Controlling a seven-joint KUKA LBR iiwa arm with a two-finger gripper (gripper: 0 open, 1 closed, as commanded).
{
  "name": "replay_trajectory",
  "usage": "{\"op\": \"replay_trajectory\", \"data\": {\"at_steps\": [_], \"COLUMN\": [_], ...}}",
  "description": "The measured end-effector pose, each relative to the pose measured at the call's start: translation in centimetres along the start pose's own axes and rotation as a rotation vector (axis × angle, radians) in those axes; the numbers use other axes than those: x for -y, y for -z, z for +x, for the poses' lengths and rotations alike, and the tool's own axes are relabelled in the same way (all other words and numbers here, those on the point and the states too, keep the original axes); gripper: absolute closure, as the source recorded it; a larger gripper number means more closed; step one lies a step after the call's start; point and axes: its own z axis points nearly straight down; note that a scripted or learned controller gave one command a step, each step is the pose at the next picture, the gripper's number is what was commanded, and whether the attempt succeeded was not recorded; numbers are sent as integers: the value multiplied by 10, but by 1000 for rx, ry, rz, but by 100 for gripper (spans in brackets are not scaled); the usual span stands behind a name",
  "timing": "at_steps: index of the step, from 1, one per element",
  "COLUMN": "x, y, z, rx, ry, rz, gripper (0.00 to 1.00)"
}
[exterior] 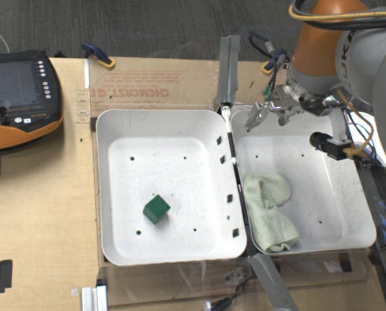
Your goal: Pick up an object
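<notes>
A small green cube (157, 209) lies in the left bin (115, 118), toward its front. A crumpled pale green cloth (269, 212) rests in the right bin (348, 238), against its left wall near the front. My gripper (269, 115) hangs over the back left corner of the right bin, well behind the cloth and far from the cube. Its two fingers (254, 120) stand apart, open, with nothing between them.
A metal divider post (228, 70) rises behind the gap between the bins. A teach pendant (18, 99) lies on the bench at far left. Cardboard (151, 86) sits behind the left bin. Cables (358, 135) trail from the wrist over the right bin's right side.
</notes>
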Motion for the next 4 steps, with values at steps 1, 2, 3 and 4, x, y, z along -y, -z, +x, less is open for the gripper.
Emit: {"op": "replay_trajectory", "data": {"at_steps": [1,2,3,4], "x": [29,29,-27,-27], "y": [-1,-1,-1,-1], "z": [59,59,89,89], "rx": [0,0,1,1], "ry": [-197,-197,-287,-287], "rz": [4,4,4,3], "gripper": [0,0,0,0]}}
